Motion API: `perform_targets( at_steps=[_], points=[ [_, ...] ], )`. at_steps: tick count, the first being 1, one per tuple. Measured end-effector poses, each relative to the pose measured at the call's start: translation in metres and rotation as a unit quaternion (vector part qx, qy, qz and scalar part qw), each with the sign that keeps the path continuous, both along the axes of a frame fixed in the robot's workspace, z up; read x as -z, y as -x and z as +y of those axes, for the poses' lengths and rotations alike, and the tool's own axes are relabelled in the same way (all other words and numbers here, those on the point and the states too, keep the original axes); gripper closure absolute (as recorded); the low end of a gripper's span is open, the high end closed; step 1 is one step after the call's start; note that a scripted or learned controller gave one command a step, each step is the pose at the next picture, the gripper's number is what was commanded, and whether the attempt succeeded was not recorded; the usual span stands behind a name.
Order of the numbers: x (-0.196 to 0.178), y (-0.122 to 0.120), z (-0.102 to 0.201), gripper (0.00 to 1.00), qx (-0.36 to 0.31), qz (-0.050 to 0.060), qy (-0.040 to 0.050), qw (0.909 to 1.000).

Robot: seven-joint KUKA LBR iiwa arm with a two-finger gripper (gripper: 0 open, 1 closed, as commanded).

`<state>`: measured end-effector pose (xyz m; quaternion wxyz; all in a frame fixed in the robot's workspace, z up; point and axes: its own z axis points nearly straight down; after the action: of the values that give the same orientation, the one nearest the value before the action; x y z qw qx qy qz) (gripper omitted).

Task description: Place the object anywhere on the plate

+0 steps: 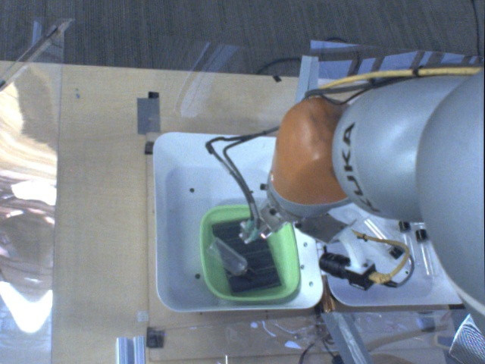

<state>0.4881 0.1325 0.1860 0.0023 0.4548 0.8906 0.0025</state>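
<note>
The green plate (207,258) sits in the lower middle of the frame, inside the left-hand white bin (164,218), tucked toward that bin's lower right corner; the black object (261,270), flat and ribbed, lies within the plate's raised rim, slanting from upper left to lower right; so the task's thing is already over the plate and, as far as can be judged, resting on it; the gripper (244,238) hangs directly over the object's upper end, at the plate's upper edge, with the arm (307,158) and its orange band filling the right and centre of the frame above it; a pale translucent part lies across the black surface just left of the tool, and whether the tool is apart, together or clamped on the object cannot be told from this slanted view; the wrist sits low and close, which suits a release or a grasp equally; if the object is gripped, the remaining step would be to let go and lift clear; the plate's rim should stop the flat piece from sliding out; the tan bench (98,203) takes up the left of the frame
</note>
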Motion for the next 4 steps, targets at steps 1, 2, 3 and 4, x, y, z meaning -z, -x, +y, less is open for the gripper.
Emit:
perform_targets(
  at_steps=[1, 2, 3, 4],
  points=[
    [0.000, 0.000, 0.000, 0.00, 0.000, 0.000, 0.0000, 1.0000],
    [0.001, -0.033, -0.056, 0.00, 0.015, -0.001, 0.0005, 0.9999],
    [0.000, -0.079, -0.108, 0.00, 0.049, -0.001, 0.0006, 0.9988],
    [-0.012, -0.081, -0.106, 1.00, 0.045, -0.005, 0.0003, 0.9990]
  ],
)
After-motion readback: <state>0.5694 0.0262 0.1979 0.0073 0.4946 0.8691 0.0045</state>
